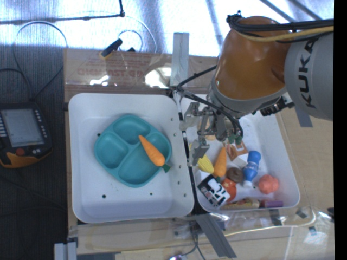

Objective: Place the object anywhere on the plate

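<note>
the big grey arm with its glossy orange band (252, 58) hangs low over the right shallow white plastic bin (286, 161), and its bulk hides much of that bin, so a descent from here looks likely to land among crowded toys and shove them rather than single one out. the left shallow white plastic bin (87, 194) has smooth walls and a few small dark holes in its floor. in it sits the teal moulded plate with three compartments (116, 148), hard and slick, with raised ridges. an orange toy carrot with a green stub (153, 150) already lies on the plate, slanting across a ridge near its right rim; being tapered and round, it could roll or get knocked off if anything lands beside it.

the metal pincer (212, 130) hovers above the right bin's left side, and i cannot tell how far open it is or whether it has hold of anything. beneath it the smooth toys sit touching: a second orange carrot-like piece (220, 162), a yellow piece (205, 164), a blue-and-white bottle (251, 167), a rounded orange-pink fruit (268, 184) and a black-and-white printed box (213, 192). a grip there could easily slip.
</note>
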Motion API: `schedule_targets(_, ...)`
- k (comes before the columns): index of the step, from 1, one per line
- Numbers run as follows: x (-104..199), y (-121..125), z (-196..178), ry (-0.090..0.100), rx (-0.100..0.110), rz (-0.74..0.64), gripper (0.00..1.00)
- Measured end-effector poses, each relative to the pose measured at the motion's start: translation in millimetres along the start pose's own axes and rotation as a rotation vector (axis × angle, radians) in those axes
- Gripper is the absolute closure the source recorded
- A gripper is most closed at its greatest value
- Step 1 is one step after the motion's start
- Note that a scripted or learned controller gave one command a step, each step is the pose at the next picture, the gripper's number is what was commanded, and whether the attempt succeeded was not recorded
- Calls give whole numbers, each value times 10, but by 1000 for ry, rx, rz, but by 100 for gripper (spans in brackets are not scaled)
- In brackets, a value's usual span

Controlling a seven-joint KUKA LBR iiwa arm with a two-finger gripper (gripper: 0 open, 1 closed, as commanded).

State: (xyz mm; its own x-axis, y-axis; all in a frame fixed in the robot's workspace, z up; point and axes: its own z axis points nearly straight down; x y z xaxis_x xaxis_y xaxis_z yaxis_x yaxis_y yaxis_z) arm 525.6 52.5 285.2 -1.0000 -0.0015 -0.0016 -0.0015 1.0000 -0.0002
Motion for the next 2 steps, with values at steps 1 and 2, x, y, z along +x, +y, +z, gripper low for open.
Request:
schedule_targets(1, 0, 0, 0, 0, 0, 0, 0)
schedule_targets(2, 0, 0, 0, 0, 0, 0, 0)
